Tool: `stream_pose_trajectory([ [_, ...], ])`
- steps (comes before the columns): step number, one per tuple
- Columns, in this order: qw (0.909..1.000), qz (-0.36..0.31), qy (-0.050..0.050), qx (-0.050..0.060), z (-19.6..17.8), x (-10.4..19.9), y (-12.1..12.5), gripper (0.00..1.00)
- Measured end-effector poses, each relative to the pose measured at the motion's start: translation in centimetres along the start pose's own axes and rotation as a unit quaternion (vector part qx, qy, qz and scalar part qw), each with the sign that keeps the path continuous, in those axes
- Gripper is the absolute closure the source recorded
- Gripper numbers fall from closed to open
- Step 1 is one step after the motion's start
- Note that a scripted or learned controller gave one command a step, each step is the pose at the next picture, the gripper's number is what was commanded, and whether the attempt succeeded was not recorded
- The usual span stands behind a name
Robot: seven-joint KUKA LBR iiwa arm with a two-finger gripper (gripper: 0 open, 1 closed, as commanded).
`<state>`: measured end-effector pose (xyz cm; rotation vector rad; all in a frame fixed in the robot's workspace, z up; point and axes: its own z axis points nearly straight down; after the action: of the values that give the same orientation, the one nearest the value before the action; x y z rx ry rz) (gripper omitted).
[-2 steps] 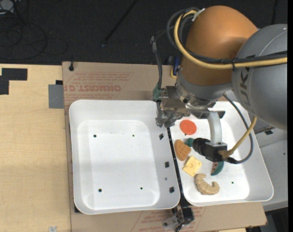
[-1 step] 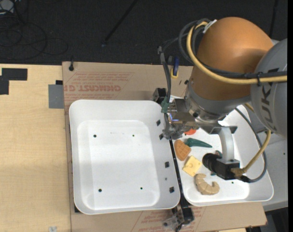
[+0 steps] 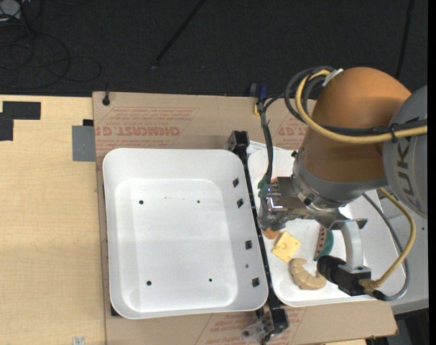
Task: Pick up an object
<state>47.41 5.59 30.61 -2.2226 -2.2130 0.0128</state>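
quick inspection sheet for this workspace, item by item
surface: left bin and right bin, both white, on cardboard over a wooden bench
job's things: yellow wedge beside tan curved piece, both in right bin
clutter: black tape patches on bench
claw: claw over right bin's left side; grip unreadable
cables: yellow cables looped on arm
surroundings: dark floor with loose cords

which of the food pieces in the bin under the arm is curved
The tan piece, lowest in the view. It bends like a crescent, while the yellow piece just above it is a flat wedge.
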Motion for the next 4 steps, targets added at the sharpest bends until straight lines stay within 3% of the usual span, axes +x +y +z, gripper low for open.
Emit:
stream_pose_trajectory([
  [1, 0.9999, -0.004, 0.002, -0.009, -9.9, 4.1, 2.3, 1.0],
  [2, 1.0, 0.0, 0.0, 0.002, -1.1, -0.1, 0.0, 1.0],
  [3, 0.9999, -0.004, 0.002, -0.01, -13.0, 1.9, 1.8, 1.0],
  [4, 1.0, -0.006, 0.002, -0.004, -16.0, 8.6, 0.4, 1.0],
])
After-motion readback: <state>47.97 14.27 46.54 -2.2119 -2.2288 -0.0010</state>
